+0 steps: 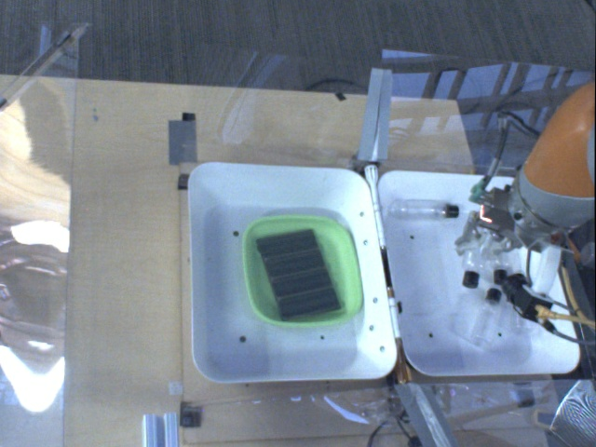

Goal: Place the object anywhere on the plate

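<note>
The pincer [480, 250], its grip state not discernible, is positioned low over the right bin [419, 343] near a clear tube [424, 210], while a dark ridged block [297, 274] already lies on the green plate [256, 291] in the left bin [209, 343], suggesting the pick stage, requiring a confirmed grasp next.

Two shallow white bins sit side by side on a pale wooden bench [112, 250]. The left bin [209, 343] meets the right bin [419, 352] along a shared seam. A grey metal bracket [375, 115] rises at twelve o'clock from that seam. A small dark block [183, 140] lies at eleven o'clock from the left bin.
</note>
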Action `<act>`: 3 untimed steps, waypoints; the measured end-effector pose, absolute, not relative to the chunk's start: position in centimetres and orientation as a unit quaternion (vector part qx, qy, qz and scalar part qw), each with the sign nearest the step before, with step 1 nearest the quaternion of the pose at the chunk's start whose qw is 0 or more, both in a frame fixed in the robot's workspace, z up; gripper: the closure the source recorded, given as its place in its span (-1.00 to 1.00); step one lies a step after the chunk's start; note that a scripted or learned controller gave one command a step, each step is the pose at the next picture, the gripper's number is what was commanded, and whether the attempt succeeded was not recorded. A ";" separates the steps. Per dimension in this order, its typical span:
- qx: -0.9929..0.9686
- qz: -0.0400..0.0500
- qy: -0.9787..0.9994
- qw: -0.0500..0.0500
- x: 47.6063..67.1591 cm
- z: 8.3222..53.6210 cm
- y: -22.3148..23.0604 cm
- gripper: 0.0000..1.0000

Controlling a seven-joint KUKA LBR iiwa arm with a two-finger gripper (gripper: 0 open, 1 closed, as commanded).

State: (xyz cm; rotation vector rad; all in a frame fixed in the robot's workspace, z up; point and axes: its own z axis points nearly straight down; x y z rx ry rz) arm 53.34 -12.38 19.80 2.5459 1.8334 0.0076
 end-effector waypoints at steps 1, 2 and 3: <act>0.770 0.001 0.638 0.001 50.2 18.4 -4.6 1.00; 0.699 0.002 0.715 0.002 53.2 18.5 0.9 1.00; 0.699 0.002 0.715 0.002 53.2 18.5 0.9 -1.00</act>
